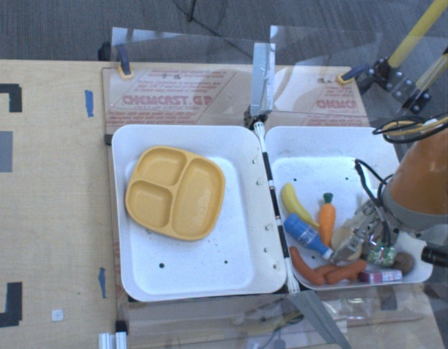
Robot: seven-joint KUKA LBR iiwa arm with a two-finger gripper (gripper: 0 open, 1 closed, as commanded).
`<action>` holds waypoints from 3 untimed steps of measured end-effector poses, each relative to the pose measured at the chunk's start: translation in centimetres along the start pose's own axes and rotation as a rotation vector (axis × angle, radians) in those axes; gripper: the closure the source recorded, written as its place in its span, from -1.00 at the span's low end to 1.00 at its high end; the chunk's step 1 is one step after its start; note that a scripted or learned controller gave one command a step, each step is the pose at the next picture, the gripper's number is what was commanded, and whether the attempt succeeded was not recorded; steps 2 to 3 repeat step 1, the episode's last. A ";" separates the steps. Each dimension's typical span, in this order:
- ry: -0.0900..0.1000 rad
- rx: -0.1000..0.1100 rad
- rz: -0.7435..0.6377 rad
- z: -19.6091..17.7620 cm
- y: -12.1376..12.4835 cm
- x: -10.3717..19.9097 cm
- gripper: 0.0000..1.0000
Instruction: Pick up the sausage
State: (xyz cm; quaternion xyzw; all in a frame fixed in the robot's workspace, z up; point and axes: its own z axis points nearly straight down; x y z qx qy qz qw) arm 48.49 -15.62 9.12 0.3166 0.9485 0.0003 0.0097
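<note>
The sausage [322, 270], a reddish-brown curved link, lies along the front wall of the right bin [311, 155]. My gripper [355, 243] hangs low in that bin, just above and to the right of the sausage's right end, its metal fingers pointing down-left. The arm's orange band [425, 177] sits above it at the right edge.
In the right bin a banana [297, 203], a carrot [326, 220] and a blue bottle [307, 235] crowd the sausage's left side. A pink-capped tube [380, 275] and a green object [379, 254] lie at its right. A yellow divided plate [176, 192] sits in the left bin [188, 267].
</note>
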 end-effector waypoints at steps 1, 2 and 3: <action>-0.002 -0.002 0.512 0.0 1.8 1.2 -1.00; -0.002 -0.002 0.512 0.0 1.8 1.2 -1.00; -0.002 -0.002 0.512 0.0 1.8 1.2 -1.00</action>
